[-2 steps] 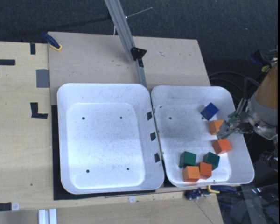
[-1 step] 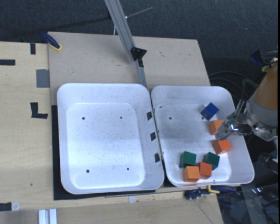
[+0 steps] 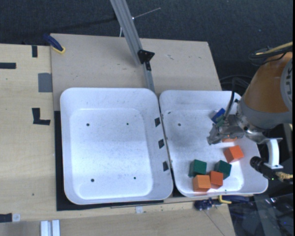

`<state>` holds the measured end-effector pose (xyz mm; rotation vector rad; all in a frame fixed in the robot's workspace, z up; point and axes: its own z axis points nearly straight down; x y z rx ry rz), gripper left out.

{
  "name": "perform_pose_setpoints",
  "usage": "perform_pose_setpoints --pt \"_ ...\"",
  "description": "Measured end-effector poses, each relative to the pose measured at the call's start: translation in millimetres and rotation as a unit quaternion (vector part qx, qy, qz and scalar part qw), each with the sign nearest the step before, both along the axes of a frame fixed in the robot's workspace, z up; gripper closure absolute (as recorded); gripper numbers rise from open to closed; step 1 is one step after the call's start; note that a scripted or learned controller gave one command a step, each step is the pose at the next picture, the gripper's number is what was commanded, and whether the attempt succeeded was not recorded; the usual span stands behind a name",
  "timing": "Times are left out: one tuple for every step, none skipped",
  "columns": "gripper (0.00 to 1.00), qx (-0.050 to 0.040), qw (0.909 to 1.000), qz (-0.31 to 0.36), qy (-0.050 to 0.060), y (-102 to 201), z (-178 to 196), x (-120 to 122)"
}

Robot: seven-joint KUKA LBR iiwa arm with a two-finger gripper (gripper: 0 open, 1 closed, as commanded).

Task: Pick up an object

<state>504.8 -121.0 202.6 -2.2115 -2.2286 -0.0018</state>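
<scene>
Pincer (image 3: 220, 135) low in right bin (image 3: 187, 102), right of frame; opening impossible to tell. Blocks clustered lower right: nearest orange block (image 3: 233, 153). Best centred squarely over one block before closing.

Bins (image 3: 110, 98): white, with fine dark speckling. Blocks in the right bin: three orange (image 3: 233, 153), two dark green (image 3: 198, 167), one blue (image 3: 218, 115). Arm (image 3: 268, 90): orange band over grey. Gripper (image 3: 217, 136): grey metal. Table (image 3: 19, 132): light wood tone with black tape marks. Floor: dark blue-grey.
</scene>
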Motion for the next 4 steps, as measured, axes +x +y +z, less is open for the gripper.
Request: perform_pose_setpoints --pt "1.0 -0.0002 1.0 0.0 0.0 47 15 18" --pt "1.0 -0.0002 1.0 0.0 0.0 92 26 33" --pt "1.0 -0.0005 1.0 0.0 0.001 148 22 38" --pt "1.0 -0.0001 1.0 0.0 0.0 202 33 51"
